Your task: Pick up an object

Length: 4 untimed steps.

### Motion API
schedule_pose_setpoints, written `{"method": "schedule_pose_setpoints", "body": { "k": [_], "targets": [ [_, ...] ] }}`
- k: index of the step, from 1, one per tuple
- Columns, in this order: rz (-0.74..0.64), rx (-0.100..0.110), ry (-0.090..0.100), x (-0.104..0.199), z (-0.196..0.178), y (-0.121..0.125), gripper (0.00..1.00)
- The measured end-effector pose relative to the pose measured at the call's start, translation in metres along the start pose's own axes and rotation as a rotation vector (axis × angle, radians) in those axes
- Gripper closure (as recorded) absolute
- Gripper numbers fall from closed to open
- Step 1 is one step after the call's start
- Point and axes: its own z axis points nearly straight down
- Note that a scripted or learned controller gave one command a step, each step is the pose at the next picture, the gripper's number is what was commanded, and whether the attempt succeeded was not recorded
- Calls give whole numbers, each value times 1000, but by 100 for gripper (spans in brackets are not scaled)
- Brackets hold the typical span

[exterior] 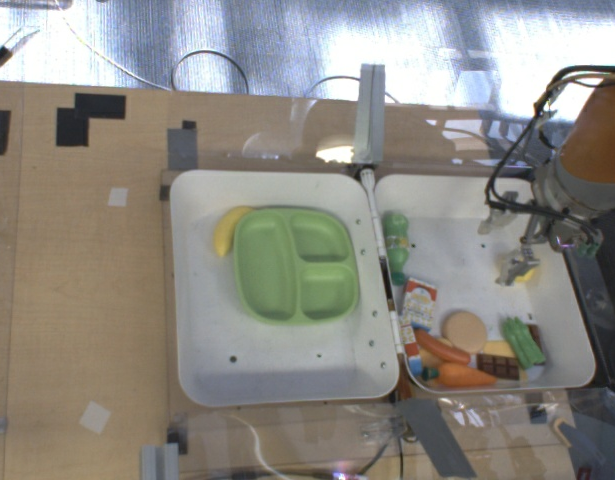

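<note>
Glossy green compartment plate [292, 265] overlaps curved yellow banana [225, 230] in left bin [202, 358].

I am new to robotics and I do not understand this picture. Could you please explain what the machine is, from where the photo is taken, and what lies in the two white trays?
The photo comes from one camera fixed above a bench, looking down at a slant. The grey and orange shape at the right is a robot arm; its gripper hangs over the right bin. I see nothing clearly held in it. The left bin holds a green divided plate with a banana tucked at its edge. The right bin holds toy foods: a carrot, a round cookie, a chocolate bar and a small carton.
</note>
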Motion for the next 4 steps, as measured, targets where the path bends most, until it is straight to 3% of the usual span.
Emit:
{"method": "schedule_pose_setpoints", "body": {
  "k": [1,2,3,4],
  "targets": [
    [293,4,-18,47,59,-10,0],
    [284,8,-35,41,43,-9,100],
    [387,-1,-25,28,-65,70,100],
    [423,-4,-17,-15,-93,150,100]
  ]
}}
